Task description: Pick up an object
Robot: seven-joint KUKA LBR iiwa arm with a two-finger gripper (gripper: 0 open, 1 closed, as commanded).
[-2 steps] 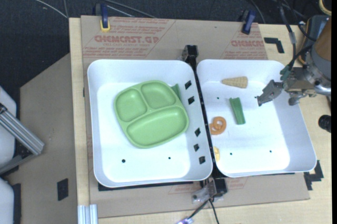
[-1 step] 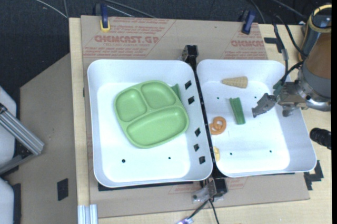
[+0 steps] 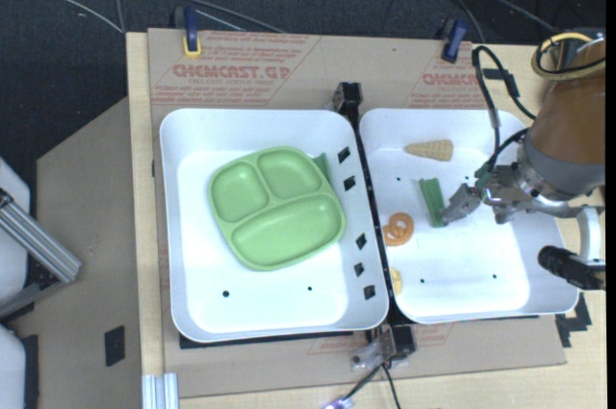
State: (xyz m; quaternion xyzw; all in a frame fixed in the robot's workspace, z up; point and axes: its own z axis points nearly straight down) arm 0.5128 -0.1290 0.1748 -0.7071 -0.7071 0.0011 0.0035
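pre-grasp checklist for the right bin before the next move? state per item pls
1. Targets present in the right white bin: ok. A flat green stick-shaped piece, an orange ring and a tan cone lie there.
2. Gripper near a target: ok, it sits just right of the green piece.
3. Object held between fingers: cannot tell, the fingertips blur into the green piece.
4. Neighbours spaced for a clean grasp: ok for the cone, which lies apart; not ok for the ring, close to the green piece's lower end.
5. Left white bin: ok, the green divided plastic plate lies well away from the arm.
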